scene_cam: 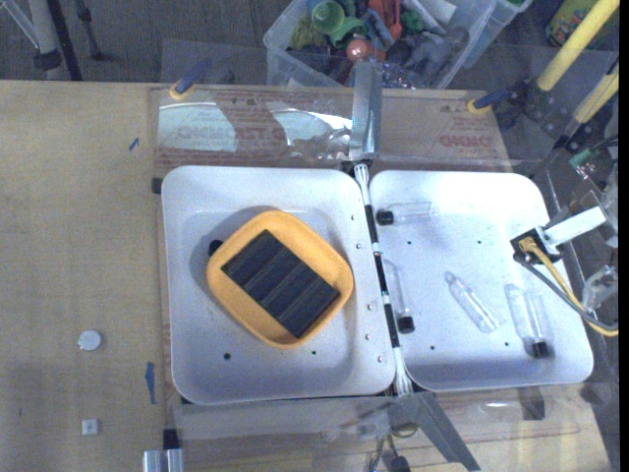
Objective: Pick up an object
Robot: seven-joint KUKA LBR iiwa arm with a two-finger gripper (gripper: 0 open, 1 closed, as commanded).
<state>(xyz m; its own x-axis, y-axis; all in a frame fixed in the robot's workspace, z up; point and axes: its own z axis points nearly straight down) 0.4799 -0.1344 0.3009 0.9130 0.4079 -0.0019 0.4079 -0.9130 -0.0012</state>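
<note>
The left white bin (pixel 187 224) holds a yellow, rounded square piece (pixel 280 278) with a dark ribbed panel on top, lying tilted near the bin's middle. Several clear plastic tubes lie in the right white bin (pixel 491 190). One tube (pixel 405 211) with a black cap lies at the back left. Another tube (pixel 396 298) runs along the divider. A clear vial (pixel 470 303) rests near the middle. A black-capped tube (pixel 529 321) lies at the front right.
A white bracket with yellow and black cables (pixel 548 239) overhangs the right bin's right rim. Behind the bins lie a cardboard sheet (pixel 246 126) and a clear tote of toys (pixel 393 18). A small grey disc (pixel 89 340) sits on the wooden bench at left.
</note>
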